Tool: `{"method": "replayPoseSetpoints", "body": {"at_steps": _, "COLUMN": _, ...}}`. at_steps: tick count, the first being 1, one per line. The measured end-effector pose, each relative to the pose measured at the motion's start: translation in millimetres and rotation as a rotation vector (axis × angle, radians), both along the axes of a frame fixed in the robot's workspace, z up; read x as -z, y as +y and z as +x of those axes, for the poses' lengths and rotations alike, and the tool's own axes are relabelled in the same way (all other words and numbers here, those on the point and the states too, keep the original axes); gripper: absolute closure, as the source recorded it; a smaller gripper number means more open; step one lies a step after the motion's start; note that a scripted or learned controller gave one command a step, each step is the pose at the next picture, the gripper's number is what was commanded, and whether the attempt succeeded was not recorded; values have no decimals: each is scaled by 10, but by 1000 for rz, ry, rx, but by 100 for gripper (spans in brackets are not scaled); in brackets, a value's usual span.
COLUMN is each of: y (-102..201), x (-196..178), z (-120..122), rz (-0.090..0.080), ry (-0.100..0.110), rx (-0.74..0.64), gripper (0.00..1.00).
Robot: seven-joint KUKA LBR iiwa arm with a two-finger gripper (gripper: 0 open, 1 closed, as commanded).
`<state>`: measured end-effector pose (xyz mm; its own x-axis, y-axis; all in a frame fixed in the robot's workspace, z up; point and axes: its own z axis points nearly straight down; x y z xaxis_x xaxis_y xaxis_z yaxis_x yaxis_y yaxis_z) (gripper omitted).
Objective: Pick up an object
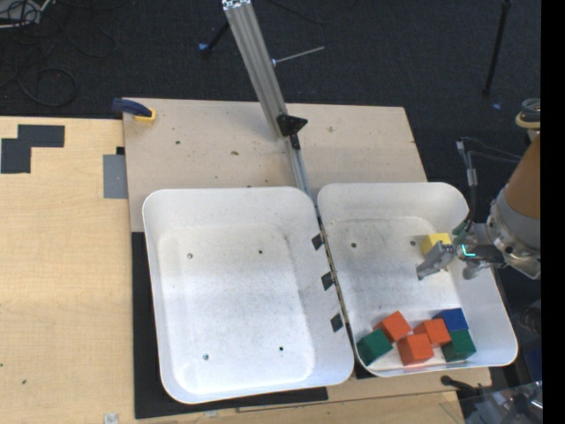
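My gripper (452, 267) hangs over the right side of the right bin (380, 210), open, its two grey fingers (430, 265) spread apart with nothing between them. A small yellow block (438, 240) lies just behind the left finger, beside it rather than between the two. At the bin's near end sits a cluster of blocks: an orange one (396, 325), a green one (375, 345), two more orange ones (415, 349) (436, 331), a blue one (454, 319) and a dark green one (459, 347).
The left bin (177, 219) adjoins the right one along a divider with black clips (325, 279). A slanted aluminium rail (260, 64) rises behind the bins. A blue-and-yellow clamp (134, 109) sits at the bench's far left corner.
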<state>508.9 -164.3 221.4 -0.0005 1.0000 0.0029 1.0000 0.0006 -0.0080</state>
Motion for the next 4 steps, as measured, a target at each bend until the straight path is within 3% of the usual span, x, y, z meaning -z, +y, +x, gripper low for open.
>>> {"method": "replayPoseSetpoints", "body": {"at_steps": 1, "y": -10, "x": -22, "z": 7, "rz": -1, "ry": -5, "rx": 3, "gripper": 0}}
{"method": "replayPoseSetpoints", "body": {"at_steps": 3, "y": -115, "x": 984, "z": -30, "rz": 0, "ry": 1, "rx": 2, "gripper": 0}}
{"method": "replayPoseSetpoints", "body": {"at_steps": 4, "y": -110, "x": 1306, "z": -27, "rz": -1, "ry": -5, "rx": 2, "gripper": 0}}
